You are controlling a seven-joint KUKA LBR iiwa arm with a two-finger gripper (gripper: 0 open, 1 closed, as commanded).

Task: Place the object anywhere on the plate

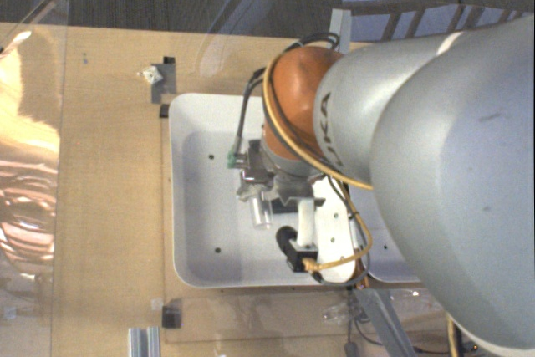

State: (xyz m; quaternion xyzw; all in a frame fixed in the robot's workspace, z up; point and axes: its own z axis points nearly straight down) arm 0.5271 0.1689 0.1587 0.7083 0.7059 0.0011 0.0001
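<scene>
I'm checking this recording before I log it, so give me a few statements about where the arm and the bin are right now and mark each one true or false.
1. The arm reaches in from the view's right. True.
2. The orange band sits over the wooden bench top, outside any bin. False: it hangs above the white bin.
3. The claw is over the white bin's floor. True.
4. The white bin rests on a dark carpet. False: it rests on the light wooden bench; the carpet lies beyond the bench's far edge.
5. A black cable runs down from the orange band toward the claw. True.
</scene>
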